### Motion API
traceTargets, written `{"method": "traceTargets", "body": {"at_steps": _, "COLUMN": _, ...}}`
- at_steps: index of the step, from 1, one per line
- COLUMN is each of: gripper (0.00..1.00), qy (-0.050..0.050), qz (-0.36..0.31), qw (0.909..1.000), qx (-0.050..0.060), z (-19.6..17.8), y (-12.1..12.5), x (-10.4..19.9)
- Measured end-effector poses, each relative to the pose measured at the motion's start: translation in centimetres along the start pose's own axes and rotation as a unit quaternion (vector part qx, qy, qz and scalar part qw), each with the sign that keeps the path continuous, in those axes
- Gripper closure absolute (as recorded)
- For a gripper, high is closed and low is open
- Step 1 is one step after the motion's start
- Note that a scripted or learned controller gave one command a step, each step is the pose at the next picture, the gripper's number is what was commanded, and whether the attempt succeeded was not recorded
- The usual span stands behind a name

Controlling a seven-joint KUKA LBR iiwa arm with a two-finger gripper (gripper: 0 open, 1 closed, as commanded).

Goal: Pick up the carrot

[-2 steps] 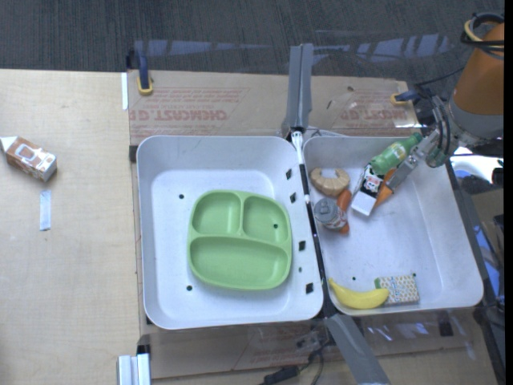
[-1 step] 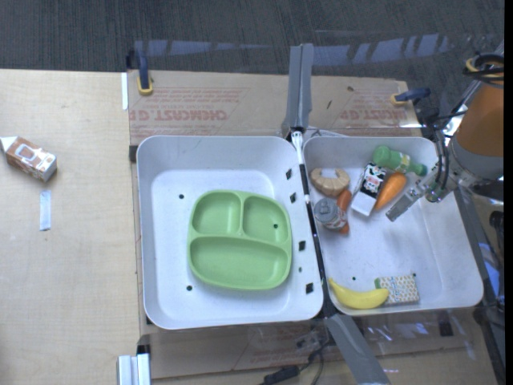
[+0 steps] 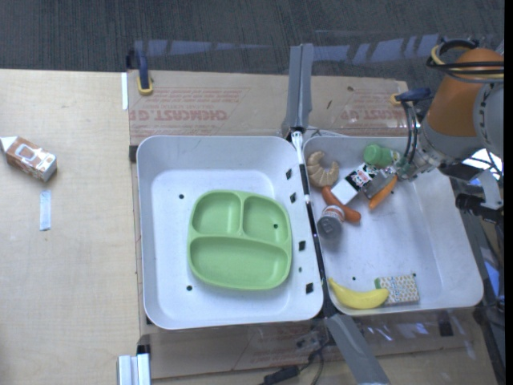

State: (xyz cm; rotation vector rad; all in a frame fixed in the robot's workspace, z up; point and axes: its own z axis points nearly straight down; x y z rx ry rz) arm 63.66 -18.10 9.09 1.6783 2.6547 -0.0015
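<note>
Arm reaches in from right, wrist angled down-left, low.

High slanted view over both bins

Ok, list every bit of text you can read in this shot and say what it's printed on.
"CHEMCZT GR...": red print on the cardboard behind the bins, upside down, spelling uncertain.
Red print on the cardboard's right part: too faint to read.
Small carton on the left bench: print too small to read.
Black-and-white packet in the right bin: label too blurred to read.
</note>
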Motion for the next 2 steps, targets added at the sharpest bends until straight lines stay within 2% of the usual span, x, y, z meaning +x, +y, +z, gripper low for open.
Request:
{"method": "traceTargets", "body": {"at_steps": 1, "gripper": 1.00, "qy": -0.001, "qz": -0.002, "qw": 1.0000, "qx": 0.001, "z": -0.8, "y": 0.0, "x": 0.0}}
{"method": "traceTargets", "body": {"at_steps": 2, "gripper": 1.00, "qy": 0.000, "qz": -0.004, "qw": 1.0000, "qx": 0.001, "z": -10.1, "y": 2.1, "x": 6.6}}
